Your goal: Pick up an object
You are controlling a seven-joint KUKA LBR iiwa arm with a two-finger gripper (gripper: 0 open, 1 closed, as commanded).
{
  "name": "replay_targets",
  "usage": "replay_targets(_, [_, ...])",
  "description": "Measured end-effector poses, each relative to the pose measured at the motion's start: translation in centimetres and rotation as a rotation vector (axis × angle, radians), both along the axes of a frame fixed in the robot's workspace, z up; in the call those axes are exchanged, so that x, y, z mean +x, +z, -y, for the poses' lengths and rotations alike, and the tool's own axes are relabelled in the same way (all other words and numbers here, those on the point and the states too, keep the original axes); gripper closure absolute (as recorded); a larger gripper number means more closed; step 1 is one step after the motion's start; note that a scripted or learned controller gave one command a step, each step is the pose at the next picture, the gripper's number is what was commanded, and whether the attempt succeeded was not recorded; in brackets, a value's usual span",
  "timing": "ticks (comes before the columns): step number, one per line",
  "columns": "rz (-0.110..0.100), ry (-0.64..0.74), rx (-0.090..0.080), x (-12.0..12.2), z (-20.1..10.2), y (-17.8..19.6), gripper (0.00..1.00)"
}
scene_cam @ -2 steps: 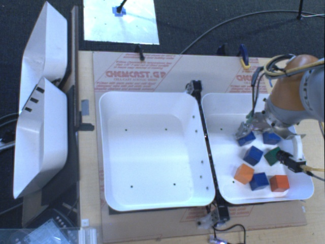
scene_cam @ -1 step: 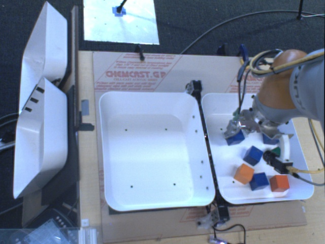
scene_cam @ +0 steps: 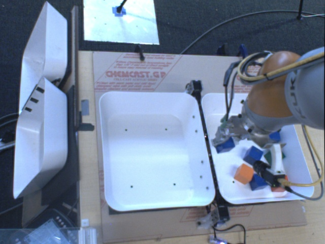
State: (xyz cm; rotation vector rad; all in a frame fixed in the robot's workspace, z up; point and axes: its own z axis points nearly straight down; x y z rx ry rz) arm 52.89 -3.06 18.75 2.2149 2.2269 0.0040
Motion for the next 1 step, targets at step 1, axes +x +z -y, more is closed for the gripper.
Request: replay_targets(1, [-0.005, 0.004, 0.001, -2.59, -10.7, -0.26, 1.0])
